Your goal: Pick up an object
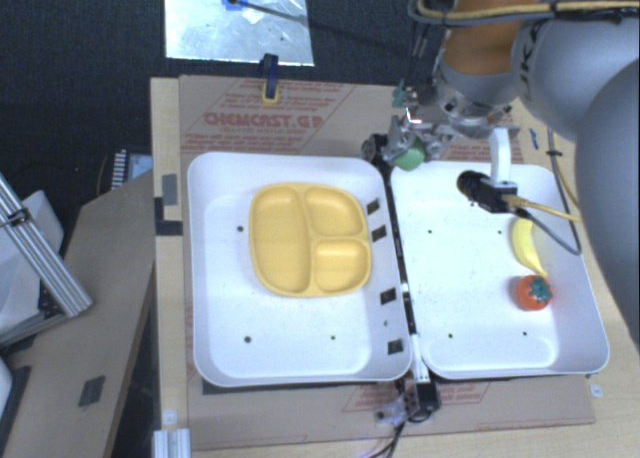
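Judging from how things lay, the task was reckoned to be at an early or middle stage, with no object clearly lifted. The gripper (410, 149) was seen at the far edge of the right bin (480, 346), close to the divider between the bins. A small green object (407, 158) was seen right at its tip, but whether it sat between the jaws could not be told, nor could their width be made out.

Two likely targets were seen resting on the right bin's floor, well apart from the gripper: a banana (526, 244), curved, smooth and yellow, and just beside it a tomato (533, 292), round, glossy red-orange, with a green top. A black, cable-fed part (484, 191) was seen near the banana's upper end.

In the left bin (215, 326) a yellow divided plate (308, 238) was seen, matte plastic with three rounded compartments. Both bins were seen as shallow, smooth white plastic, set on a cardboard-covered tabletop (270, 111).
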You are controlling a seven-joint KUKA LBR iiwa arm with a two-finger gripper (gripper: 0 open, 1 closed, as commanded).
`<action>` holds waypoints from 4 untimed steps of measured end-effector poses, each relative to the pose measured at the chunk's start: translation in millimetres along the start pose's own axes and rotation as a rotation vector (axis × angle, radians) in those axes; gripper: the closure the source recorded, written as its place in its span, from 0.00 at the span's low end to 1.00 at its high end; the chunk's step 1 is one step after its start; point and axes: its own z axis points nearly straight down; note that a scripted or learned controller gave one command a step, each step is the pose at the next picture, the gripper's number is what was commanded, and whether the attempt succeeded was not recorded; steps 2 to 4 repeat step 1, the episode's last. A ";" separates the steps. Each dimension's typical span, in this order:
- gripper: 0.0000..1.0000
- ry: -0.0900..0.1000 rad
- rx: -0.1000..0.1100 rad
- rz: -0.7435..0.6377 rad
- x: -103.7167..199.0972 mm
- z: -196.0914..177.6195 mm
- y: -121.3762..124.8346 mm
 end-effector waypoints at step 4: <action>1.00 0.000 0.001 0.000 54.5 3.7 -7.6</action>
